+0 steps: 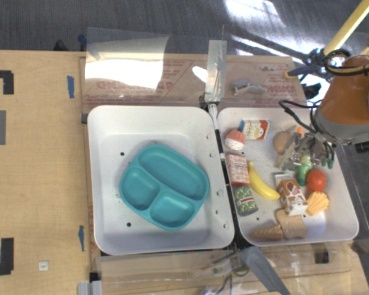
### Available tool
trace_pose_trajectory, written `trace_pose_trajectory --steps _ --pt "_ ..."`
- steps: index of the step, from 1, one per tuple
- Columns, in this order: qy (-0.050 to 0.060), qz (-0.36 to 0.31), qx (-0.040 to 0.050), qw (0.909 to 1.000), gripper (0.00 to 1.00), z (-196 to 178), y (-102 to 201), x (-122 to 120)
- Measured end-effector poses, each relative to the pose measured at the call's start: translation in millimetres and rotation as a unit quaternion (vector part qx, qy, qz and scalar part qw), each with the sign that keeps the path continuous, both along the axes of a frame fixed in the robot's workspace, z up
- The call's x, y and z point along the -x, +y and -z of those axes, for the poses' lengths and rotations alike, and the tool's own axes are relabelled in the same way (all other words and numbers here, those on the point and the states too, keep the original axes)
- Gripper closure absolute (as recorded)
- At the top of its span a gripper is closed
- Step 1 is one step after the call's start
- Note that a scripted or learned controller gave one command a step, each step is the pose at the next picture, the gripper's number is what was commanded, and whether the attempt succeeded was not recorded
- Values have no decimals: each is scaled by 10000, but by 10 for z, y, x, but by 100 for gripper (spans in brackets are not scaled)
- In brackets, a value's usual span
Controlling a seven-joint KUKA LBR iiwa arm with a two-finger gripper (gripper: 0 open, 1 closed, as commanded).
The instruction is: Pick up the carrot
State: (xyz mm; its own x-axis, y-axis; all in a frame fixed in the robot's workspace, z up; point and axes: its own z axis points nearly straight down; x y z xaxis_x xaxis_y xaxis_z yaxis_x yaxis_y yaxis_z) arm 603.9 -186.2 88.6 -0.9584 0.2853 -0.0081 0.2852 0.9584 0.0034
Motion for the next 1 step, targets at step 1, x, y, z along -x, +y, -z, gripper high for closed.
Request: trace_pose_trajectory --steps 1 --pt "-21 -2185 38 9758 100 -8 288 72"
